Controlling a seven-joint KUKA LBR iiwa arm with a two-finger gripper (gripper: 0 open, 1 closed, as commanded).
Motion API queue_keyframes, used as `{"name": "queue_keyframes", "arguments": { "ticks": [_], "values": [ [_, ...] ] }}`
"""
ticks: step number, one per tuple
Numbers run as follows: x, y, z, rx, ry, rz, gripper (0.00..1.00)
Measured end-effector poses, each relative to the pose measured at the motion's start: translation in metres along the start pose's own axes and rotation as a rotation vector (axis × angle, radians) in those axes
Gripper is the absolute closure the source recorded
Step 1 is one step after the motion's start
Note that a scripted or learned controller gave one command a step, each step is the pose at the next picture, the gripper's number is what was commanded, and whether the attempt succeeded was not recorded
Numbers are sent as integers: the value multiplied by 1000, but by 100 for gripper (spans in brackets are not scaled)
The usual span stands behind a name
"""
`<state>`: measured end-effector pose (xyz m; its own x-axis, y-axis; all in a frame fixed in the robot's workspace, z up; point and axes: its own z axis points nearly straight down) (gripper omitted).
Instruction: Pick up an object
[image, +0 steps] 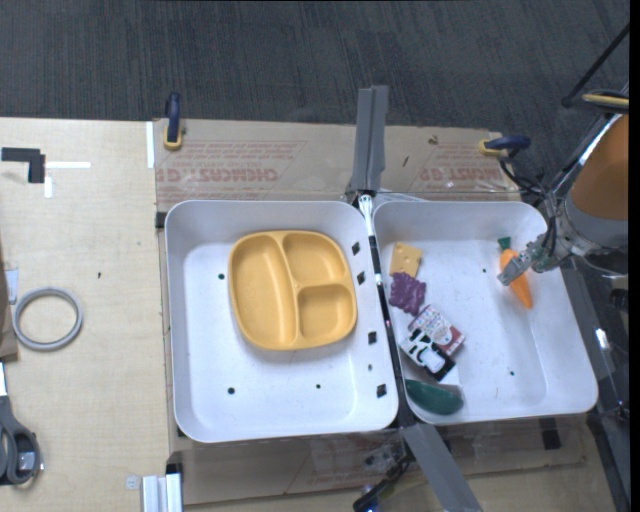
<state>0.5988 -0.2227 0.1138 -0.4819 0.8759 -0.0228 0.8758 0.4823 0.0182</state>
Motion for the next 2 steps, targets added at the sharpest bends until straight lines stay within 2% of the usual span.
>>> {"name": "queue_keyframes", "arguments": {
  "ticks": [1, 2],
  "values": [
    [38, 10, 13, 16, 23, -166, 100],
    [38, 10, 13, 16, 23, -166, 0]
  ]
}}
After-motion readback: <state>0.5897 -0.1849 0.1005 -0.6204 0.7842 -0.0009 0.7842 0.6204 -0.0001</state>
